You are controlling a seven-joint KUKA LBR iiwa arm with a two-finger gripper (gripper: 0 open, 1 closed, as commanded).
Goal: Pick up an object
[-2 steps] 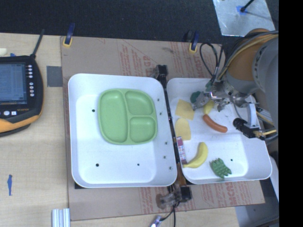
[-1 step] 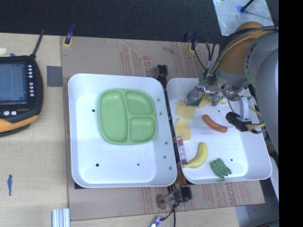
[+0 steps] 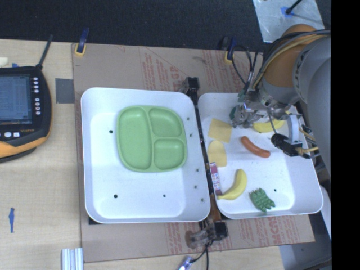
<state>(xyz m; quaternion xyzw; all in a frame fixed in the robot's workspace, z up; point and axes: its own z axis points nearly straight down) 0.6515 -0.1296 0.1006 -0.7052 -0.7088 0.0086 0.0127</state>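
Left bin [image 3: 95,151]: green three-compartment plate [image 3: 151,138]; right bin [image 3: 298,198]: two yellow cheese slices [image 3: 220,130], banana [image 3: 236,185], red sausage [image 3: 255,147], green knobbly item [image 3: 262,199], second yellow piece [image 3: 269,126] at rear, beside gripper [image 3: 243,115], finger state indiscernible.

We can read no text with certainty. The cardboard sheet [image 3: 140,72] under the bins bears faint red print along its upper edge, at about eleven and one o'clock from the left bin [image 3: 95,167], but the letters are too blurred to make out. The handheld control pendant [image 3: 19,111] at nine o'clock shows a lit screen and buttons, none legible to us.
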